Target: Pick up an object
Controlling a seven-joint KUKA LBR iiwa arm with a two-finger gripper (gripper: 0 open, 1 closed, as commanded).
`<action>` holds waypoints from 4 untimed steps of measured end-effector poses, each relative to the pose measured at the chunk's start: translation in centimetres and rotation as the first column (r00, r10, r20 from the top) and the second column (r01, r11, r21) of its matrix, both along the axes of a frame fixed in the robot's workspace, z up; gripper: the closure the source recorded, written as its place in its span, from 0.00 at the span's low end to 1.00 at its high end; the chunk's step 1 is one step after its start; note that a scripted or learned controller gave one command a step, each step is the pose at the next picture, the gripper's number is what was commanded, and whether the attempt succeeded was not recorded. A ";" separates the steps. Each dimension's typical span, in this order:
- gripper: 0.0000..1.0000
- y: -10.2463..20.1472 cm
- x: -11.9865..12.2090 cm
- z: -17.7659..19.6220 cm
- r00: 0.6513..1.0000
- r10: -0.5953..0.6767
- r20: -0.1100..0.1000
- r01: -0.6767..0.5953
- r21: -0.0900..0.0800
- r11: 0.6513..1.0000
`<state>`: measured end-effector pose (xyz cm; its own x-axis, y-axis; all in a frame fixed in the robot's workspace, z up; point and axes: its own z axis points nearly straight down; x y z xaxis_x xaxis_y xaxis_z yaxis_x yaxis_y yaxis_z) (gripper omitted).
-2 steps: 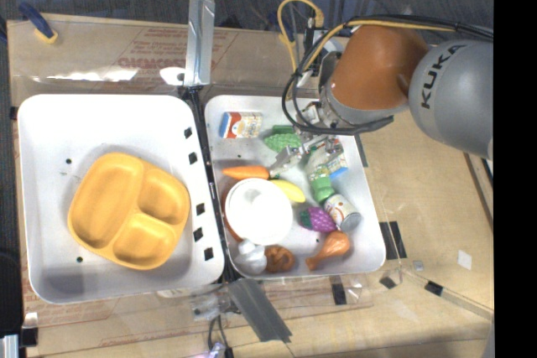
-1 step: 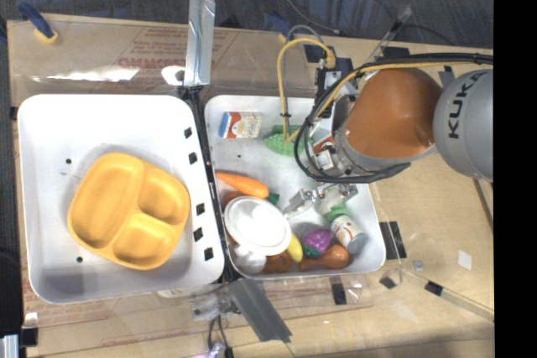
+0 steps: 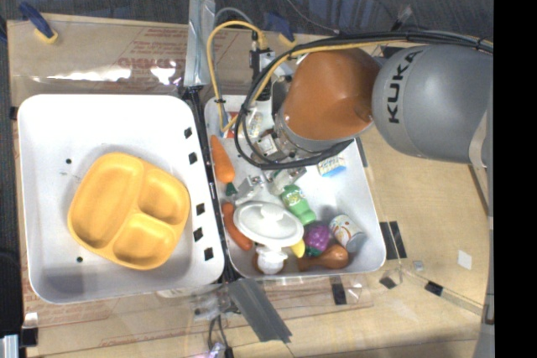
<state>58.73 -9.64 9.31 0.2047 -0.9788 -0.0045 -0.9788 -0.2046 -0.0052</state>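
Arm (image 3: 336, 101) reaches in from the right, wrist over the far half of the right bin (image 3: 369, 197). Gripper (image 3: 277, 168) sits low under the orange band, among cables; can't tell how its grip stands, and nothing is visibly held.

Objects crowd the right bin's near half: green bottle (image 3: 294, 199) just near-side of the gripper, closest candidate. White lid (image 3: 268, 222) beside it toward the near edge, purple grapes (image 3: 316, 237), small can (image 3: 346, 230) at the near right corner, brown item (image 3: 329, 257) on the near edge. Carrot (image 3: 221, 159) lies along the left wall, long axis running far-to-near, just left of the gripper. A second orange piece (image 3: 234, 229) lies further down that wall.

Left bin (image 3: 50, 113) holds a yellow tray (image 3: 127, 210), well apart.

Judgement: a short drop toward the near side lands on the bottle; the carrot needs a leftward shift, with the jaws closing across its width.
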 end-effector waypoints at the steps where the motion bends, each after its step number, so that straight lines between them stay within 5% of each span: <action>1: 0.00 -8.3 -1.7 6.4 0.997 0.073 -0.001 -0.073 -0.007 0.997; 2: 0.00 -9.9 1.7 -0.1 0.996 -0.095 -0.001 0.095 -0.003 0.996; 3: 1.00 -9.7 1.9 1.0 0.996 -0.091 0.003 0.091 -0.002 0.996; 4: 1.00 -1.7 7.3 13.6 0.999 -0.032 0.009 0.032 -0.004 0.999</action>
